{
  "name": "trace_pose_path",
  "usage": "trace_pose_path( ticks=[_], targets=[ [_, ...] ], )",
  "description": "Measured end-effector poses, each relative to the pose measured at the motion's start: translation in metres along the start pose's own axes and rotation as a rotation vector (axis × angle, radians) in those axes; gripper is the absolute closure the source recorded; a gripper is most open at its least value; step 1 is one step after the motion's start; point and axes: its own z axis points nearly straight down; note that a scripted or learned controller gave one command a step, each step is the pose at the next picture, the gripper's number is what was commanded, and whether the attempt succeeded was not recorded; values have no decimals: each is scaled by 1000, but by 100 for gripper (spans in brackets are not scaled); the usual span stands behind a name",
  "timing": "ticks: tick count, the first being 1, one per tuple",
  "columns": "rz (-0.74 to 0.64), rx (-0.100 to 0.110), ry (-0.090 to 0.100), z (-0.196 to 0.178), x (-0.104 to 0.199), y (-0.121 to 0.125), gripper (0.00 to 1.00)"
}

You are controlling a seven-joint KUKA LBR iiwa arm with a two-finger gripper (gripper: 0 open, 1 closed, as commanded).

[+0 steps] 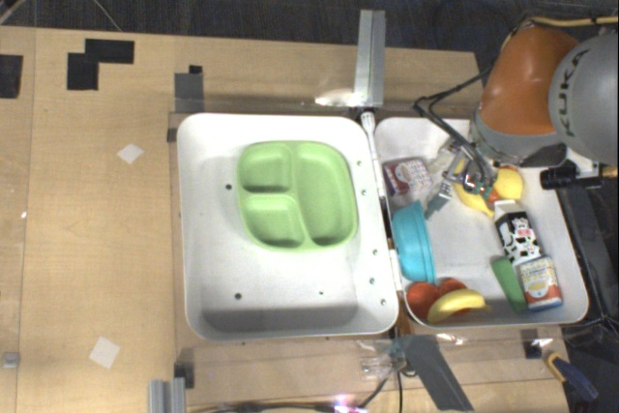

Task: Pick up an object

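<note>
Looking down at the table point(87, 237), two white bins are seen side by side. A green tray point(295, 193) lies in the left bin point(208, 285). The right bin point(571, 305) is near the table's right edge, and the things to be picked are all found there: a blue bowl point(414, 242) on its edge by the bin's left wall, a small packet point(406, 175) near the far-left corner, a yellow toy point(498, 189), a milk carton point(515, 237), a green can point(527, 283), and a banana point(455, 304) with a red fruit point(426, 293) at the near wall.

Nothing has been lifted yet, so the whole job is judged to be left. A thing must be gripped and raised.

The arm point(542, 92) is bent in from the right, over the far part of the right bin. The claw point(455, 179) is hung low between the packet and the yellow toy. Whether it is apart or together cannot be told.
</note>
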Motion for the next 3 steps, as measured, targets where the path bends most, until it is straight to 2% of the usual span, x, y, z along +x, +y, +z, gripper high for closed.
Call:
trace_pose_path(
  ticks=[2, 3],
  targets=[
    [125, 0, -4, 8, 37, 9, 0],
    [223, -1, -12, 6, 65, -12, 0]
  ],
)
